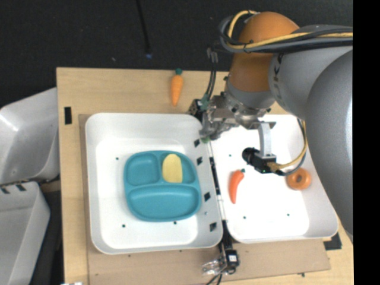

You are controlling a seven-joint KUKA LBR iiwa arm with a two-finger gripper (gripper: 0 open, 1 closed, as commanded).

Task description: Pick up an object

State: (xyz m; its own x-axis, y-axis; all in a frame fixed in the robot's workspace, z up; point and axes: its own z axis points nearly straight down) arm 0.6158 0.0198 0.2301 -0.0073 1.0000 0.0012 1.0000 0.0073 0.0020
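Two bins lie side by side on the bench. In the left bin sits a blue plate with a yellow piece in its far right compartment. In the right bin a red pepper lies near the shared rim, stem end away from the camera, and an orange ring lies well apart from it towards the right wall.

Further back, the gripper hangs over the far end of the ridge between the bins. Whether it is wide or narrow I cannot tell, and nothing can be seen held in it. Beyond both bins a carrot lies on the bare bench.

The pepper looks the best pick, as it is close and has open floor on all sides. To do it well, the arm should centre over the thick upper half, turn to close across the narrow width, and drop straight down, keeping off the rim.

No brand, label or writing can be read anywhere.
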